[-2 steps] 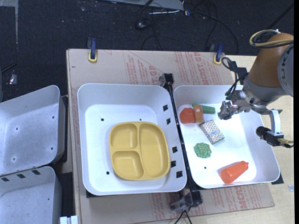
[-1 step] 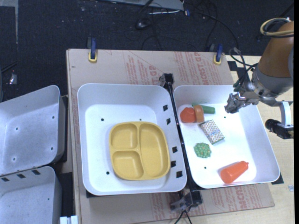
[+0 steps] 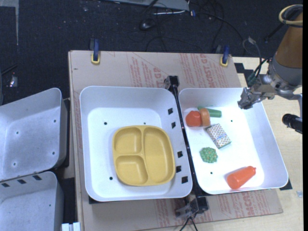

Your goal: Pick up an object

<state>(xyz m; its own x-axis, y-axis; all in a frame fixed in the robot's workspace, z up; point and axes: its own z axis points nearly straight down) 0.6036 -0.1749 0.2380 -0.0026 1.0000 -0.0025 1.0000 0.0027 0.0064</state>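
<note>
Candidates for the pick all lie in the right-hand bin (image 3: 269, 143), in the right half of the frame. Near its upper left sit a red tomato-like piece (image 3: 193, 119), an orange piece (image 3: 205, 117) touching it, and a green stick-shaped piece (image 3: 212, 112) just behind them. Just below and to the right of these lies a small patterned box (image 3: 218, 135), tilted on the bin floor. A knobbly green ball (image 3: 209, 154) rests below it, and an orange carrot-shaped piece (image 3: 241, 176) lies near the bin's lower right corner.

These look like toy foods, so I judge them light, stiff and somewhat slick. The box seems the easiest to take: flat faces, standing apart from its neighbours, best pinched across its short sides. The carrot shape also lies apart and could be gripped across its thicker middle, though its rounded taper may squirt out. The ball could roll away under a poor closing. The cluster of three is crowded, and fingers may nudge one piece into another.

The arm enters from the upper right of the frame, its wrist angled down and leftward, with the gripper (image 3: 247, 100) over the bin's upper right edge, well apart from every object. Nothing shows between its tips; whether they stand wide or narrow I cannot tell at this size.

The left bin (image 3: 91, 105) carries a yellow divided plate (image 3: 143, 155).
</note>
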